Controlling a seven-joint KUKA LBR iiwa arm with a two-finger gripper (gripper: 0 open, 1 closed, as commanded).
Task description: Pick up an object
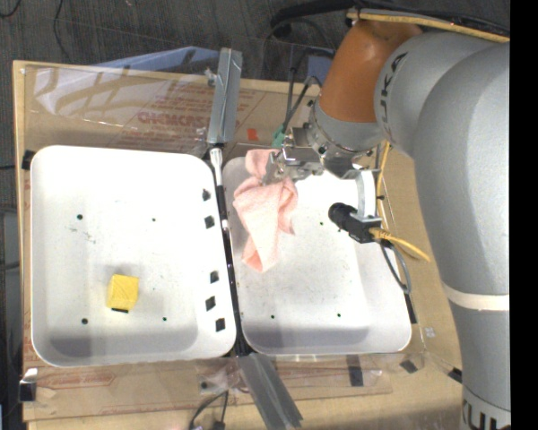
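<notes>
A pink cloth point(262, 211) hangs bunched in the right bin point(341, 330), its top end drawn up to my gripper point(281, 164). The gripper sits at the bin's far left corner, shut on the cloth's upper fold, and the cloth droops down and to the left from it. A small yellow block point(123, 292) lies in the left bin point(90, 186), near its front, far from the gripper.
A metal divider point(221, 115) runs between the two bins. A black cable fitting point(350, 220) and a yellow cable point(403, 245) hang off the arm over the right bin. The grey arm body covers the bench's right side.
</notes>
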